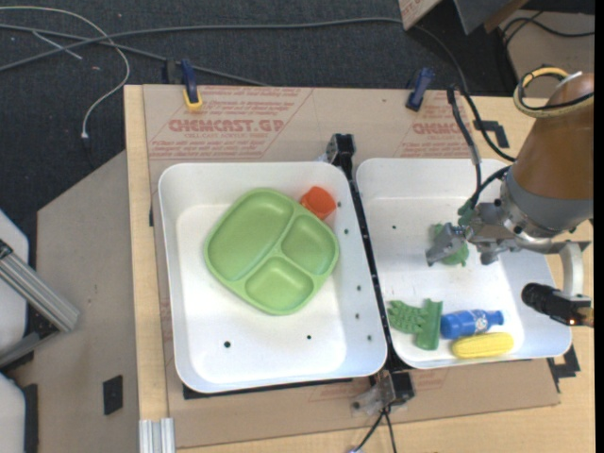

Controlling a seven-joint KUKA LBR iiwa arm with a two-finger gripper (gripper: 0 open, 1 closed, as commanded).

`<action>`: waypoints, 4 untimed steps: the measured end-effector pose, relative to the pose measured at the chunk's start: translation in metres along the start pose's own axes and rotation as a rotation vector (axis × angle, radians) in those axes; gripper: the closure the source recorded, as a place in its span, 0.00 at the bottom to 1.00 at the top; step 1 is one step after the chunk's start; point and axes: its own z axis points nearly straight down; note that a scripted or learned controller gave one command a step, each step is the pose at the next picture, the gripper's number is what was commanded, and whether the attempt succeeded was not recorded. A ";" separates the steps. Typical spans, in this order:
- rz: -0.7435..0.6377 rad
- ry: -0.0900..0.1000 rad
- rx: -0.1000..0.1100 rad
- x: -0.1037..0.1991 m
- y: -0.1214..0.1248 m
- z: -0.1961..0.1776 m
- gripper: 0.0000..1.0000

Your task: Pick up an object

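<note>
i see the gripper (pixel 451 245) low in the right bin (pixel 401 192), its fingers closed on a green toy (pixel 453 249). a comb (pixel 416 321), bottle (pixel 470 324) and corn (pixel 483 345) lie near the front; the left bin (pixel 179 253) holds a plate (pixel 272 250)

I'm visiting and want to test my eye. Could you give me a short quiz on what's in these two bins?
1. True or false: the green plastic divided plate lies in the right white bin.
2. Which thing touches the plate's far edge? A) small orange round object B) blue plastic bottle C) yellow plastic corn cob
3. Fill in: the tool hangs over the ___ bin, at a small green thing.

Key: 1 false; 2 A; 3 right.
</note>
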 end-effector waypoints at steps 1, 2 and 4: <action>-0.003 -0.002 -0.011 0.000 0.003 -0.005 0.00; -0.002 -0.001 -0.006 0.006 0.000 0.038 0.00; -0.001 -0.001 -0.010 0.007 0.006 0.114 0.00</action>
